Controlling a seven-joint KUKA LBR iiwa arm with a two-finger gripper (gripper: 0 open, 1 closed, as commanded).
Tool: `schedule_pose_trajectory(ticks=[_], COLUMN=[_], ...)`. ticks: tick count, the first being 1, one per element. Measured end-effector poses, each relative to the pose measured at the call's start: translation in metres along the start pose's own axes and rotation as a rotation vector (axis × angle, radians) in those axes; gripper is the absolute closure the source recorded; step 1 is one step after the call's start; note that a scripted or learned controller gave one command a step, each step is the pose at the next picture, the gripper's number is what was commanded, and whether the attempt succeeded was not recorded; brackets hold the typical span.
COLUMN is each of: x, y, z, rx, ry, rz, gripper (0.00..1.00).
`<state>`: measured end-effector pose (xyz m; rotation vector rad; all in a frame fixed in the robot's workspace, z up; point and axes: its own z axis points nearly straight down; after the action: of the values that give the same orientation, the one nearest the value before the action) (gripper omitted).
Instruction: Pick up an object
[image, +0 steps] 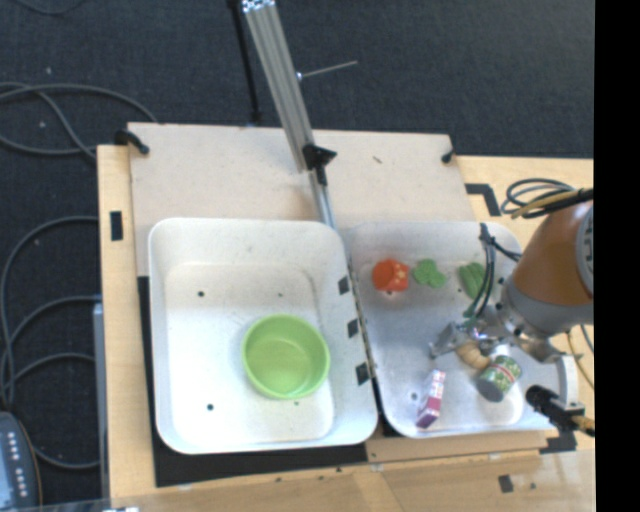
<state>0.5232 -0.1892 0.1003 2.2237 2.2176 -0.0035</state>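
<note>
Camera view: arm low over the right bin, reaching for a pick.

Gripper (462, 343) hangs just above the right bin's (400, 425) floor, among scattered items; whether its fingers stand wide or narrow, I cannot tell. A small can (499, 377) lies just beside it, likely the target. A pink carton (432, 398) lies near, an orange toy (391, 276) farther off. The green bowl (286, 356) sits alone in the left bin (180, 300).

Arm (560, 270) cut off at right (gripper (470, 340) blurry).
</note>
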Motion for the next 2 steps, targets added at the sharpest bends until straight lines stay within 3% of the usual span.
schedule_pose_trajectory(ticks=[1,2], x=[0.000,-0.010], y=[0.001,0.003], z=[-0.011,-0.073], rx=[-0.005,-0.008], ry=[0.001,-0.001], rz=[0.005,0.001], gripper=[1.00,1.00])
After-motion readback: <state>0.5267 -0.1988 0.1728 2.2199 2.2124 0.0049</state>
